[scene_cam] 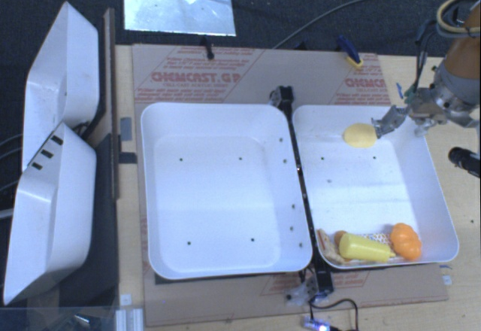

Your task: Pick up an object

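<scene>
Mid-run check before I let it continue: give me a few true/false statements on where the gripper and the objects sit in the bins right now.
1. The gripper is over the right bin. True.
2. The pale yellow object lies in the left bin. False: it lies in the right bin, beside the gripper.
3. The orange object sits at the right bin's near edge. True.
4. The yellow bottle lies alone. False: it lies next to the orange object.
</scene>
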{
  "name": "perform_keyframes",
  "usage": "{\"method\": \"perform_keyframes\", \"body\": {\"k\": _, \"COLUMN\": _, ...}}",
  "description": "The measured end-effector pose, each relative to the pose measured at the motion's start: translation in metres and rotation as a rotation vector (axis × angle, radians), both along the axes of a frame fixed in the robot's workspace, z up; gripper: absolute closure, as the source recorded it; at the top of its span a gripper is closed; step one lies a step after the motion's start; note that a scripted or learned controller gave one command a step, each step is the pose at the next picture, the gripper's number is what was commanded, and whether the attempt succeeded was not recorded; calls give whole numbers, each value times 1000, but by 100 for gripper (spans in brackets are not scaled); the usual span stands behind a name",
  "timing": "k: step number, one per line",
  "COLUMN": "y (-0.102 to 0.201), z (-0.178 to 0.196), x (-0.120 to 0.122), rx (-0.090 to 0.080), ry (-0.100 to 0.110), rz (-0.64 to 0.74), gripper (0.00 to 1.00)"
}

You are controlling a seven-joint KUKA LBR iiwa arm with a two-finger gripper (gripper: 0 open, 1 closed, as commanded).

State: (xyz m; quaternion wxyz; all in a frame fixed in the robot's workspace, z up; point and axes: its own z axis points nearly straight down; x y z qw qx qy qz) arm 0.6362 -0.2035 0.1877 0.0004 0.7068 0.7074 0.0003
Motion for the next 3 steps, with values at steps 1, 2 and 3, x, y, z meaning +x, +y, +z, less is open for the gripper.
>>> {"method": "perform_keyframes", "body": {"k": 1, "y": -2, "z": -109, "x": 9, "rx": 2, "ry": 9, "rz": 0, "gripper": 0}}
{"method": "perform_keyframes", "body": {"k": 2, "y": 0, "z": -103, "x": 27, "rx": 0, "ry": -1, "rz": 1, "gripper": 0}}
{"method": "perform_keyframes", "body": {"k": 3, "y": 0, "z": -92, "x": 28, "rx": -1, "ry": -2, "rz": 2, "gripper": 100}}
